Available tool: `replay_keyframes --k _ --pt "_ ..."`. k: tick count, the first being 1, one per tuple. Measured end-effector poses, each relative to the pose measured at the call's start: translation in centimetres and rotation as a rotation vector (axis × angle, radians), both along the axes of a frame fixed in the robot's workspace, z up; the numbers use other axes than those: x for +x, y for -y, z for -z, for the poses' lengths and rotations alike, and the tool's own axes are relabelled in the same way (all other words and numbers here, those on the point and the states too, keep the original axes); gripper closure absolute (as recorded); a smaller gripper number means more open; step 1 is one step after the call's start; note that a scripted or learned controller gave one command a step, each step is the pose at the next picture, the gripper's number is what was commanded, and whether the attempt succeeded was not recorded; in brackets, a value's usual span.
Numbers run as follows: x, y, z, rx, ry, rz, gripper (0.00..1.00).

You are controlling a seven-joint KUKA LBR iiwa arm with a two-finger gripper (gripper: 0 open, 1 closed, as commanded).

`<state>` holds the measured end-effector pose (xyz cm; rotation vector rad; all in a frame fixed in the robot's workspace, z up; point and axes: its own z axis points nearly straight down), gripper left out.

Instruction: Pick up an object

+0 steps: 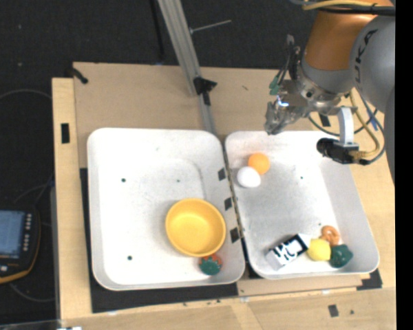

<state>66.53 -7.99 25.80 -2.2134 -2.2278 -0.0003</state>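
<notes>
A flat, tan wooden bench (pixel 138 95) carries two shallow white plastic bins set side by side, their inner rims touching along the middle. The left white bin (pixel 124 157) and the right white bin (pixel 344 191) rest on a dark mat (pixel 87 184) that shows along their left and front edges. A slanted grey metal pole (pixel 182 43) rises from the bench behind the bins.
</notes>
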Motion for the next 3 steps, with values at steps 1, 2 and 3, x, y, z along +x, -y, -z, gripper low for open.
replay_keyframes --k 1,2,3 --pt "-0.1 -5.7 1.4 0.0 0.0 0.0 1.0" --pt "-0.1 -11.3 2.5 0.0 -0.001 -0.001 1.0" --pt "-0.3 -15.6 1.7 0.001 0.002 0.0 1.0"
